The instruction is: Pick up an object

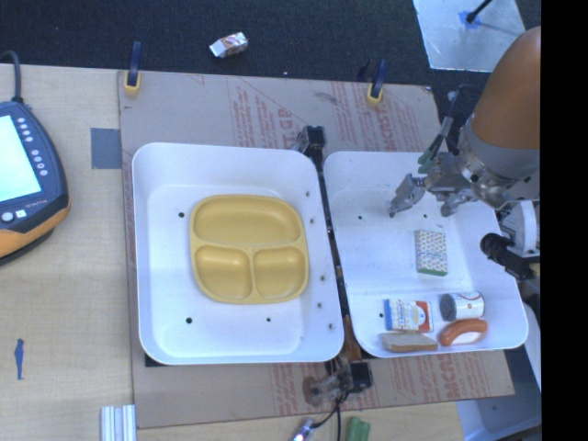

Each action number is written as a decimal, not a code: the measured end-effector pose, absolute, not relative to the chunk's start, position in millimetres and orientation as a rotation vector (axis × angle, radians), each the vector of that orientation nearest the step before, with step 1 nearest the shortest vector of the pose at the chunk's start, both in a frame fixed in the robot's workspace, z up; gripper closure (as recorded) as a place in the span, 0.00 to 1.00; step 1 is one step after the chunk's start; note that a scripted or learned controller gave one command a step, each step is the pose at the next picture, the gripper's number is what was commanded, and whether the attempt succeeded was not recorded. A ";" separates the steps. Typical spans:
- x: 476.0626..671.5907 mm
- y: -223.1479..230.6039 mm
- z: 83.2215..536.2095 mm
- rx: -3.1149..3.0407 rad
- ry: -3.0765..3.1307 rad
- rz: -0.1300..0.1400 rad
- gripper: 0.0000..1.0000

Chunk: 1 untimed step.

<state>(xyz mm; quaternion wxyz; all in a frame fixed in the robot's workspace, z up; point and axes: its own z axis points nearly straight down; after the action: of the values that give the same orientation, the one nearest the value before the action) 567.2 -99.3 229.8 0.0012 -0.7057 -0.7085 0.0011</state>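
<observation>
My gripper (425, 202) hovers over the upper part of the right bin (367, 246), its two fingers spread apart with nothing between them. Just below it lies a pale green patterned block (431, 251). Along the bin's near edge sit a small blue, white and red carton (407, 315), a little can on its side (461, 304), an orange-red sausage (462, 332) and a tan bread slice (409, 342). None of these touches the gripper.
The left bin (156, 246) holds a yellow divided plate (248, 247). A teach pendant (28, 182) lies at the bench's left edge. Clamps (133, 76) (376, 85) grip the cardboard at the back. The arm's orange band (514, 81) rises at the right.
</observation>
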 end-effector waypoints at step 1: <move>552.7 -160.7 158.1 -2.216 -2.224 0.008 0.00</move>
<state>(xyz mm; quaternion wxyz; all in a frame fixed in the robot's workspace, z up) 552.7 -160.7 158.1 0.0011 -0.7057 -0.7085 0.0025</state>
